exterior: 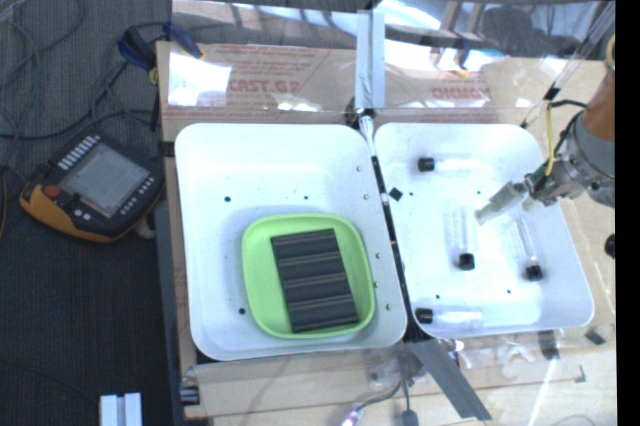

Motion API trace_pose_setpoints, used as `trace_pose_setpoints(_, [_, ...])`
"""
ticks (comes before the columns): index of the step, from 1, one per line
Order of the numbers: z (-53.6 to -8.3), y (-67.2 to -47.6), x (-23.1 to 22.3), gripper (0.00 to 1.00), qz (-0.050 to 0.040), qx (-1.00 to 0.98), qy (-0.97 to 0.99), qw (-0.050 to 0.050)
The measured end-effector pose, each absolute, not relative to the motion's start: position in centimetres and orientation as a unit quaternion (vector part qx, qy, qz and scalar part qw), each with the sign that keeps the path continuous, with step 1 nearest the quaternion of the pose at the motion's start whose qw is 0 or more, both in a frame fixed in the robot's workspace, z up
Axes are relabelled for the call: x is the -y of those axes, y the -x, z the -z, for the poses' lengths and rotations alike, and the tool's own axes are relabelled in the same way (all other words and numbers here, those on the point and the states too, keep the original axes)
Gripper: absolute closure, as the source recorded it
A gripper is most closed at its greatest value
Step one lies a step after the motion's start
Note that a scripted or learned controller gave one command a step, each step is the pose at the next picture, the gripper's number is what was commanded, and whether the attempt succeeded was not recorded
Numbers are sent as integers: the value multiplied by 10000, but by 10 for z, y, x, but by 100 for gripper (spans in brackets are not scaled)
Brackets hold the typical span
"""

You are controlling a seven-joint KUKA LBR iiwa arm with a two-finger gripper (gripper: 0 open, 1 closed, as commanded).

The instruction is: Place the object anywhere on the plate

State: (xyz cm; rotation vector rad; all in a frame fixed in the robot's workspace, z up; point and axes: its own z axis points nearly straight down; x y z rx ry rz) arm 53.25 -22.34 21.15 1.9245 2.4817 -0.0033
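Over the right white bin (560, 314) my pincer (497, 206) hovers; whether it is released or clenched, I cannot tell. Just below-left lies a clear black-capped vial (461, 236), long axis running near-to-far. Leftward, across the divider, waits the green square plate (258, 244).

Green plate (256, 314) in left bin (205, 214), dark ribbed block (314, 280) on it. Right bin (560, 309) holds clear black-capped vials (462, 236). Pincer (492, 207) hangs above right bin, by the vials.

Arm (600, 149) cut off at right edge (only wrist w/ orange band shows). Gripper (497, 206) fingers blurred, state unclear. Clear vials (461, 236) in right bin (500, 309) faint, outlines hard to tell.
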Motion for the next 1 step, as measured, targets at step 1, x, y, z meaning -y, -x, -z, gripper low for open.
trace_pose_setpoints(1, [-231,-550,223,0,3,-7867,-6173,5])
